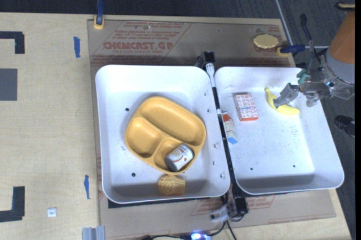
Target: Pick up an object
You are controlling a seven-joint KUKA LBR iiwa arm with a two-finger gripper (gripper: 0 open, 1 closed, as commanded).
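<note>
My gripper (pixel 299 96) hangs over the upper right part of the right bin (pixel 316 174), reaching in from the right. It is open, with one grey finger (pixel 287 94) right above a yellow banana-like object (pixel 284 108) and the other further right. Nothing sits between the fingers. A small red and white box (pixel 246 107) lies to the left of the gripper. A thin tube-like item (pixel 228 127) rests along the bin's left wall.
The left bin (pixel 110 120) holds a yellow compartment tray (pixel 161 123) with a small can (pixel 179 158) in one section, and a tan woven object (pixel 170 184) by the front wall. A round tan disc (pixel 266 41) lies on the board behind the right bin.
</note>
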